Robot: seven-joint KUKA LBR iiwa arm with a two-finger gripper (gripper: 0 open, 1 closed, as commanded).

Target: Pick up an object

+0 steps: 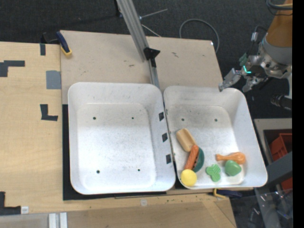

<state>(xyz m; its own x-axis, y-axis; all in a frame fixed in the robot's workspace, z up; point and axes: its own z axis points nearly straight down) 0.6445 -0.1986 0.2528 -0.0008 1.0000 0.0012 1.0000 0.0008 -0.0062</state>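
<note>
Tool (pixel 236 80): open, empty, over right bin (pixel 237 101) far-right corner | Advice: descend centred on bread roll (pixel 185 139), clear of carrot (pixel 192 157).

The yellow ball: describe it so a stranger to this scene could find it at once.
Start at the right bin, the one nearer the arm, and go to its near edge, where the toys are clustered. At the left end of that cluster, in the bin's near-left corner, lies the yellow ball, just below the orange carrot. It is the cluster's one round, plain yellow piece.
</note>
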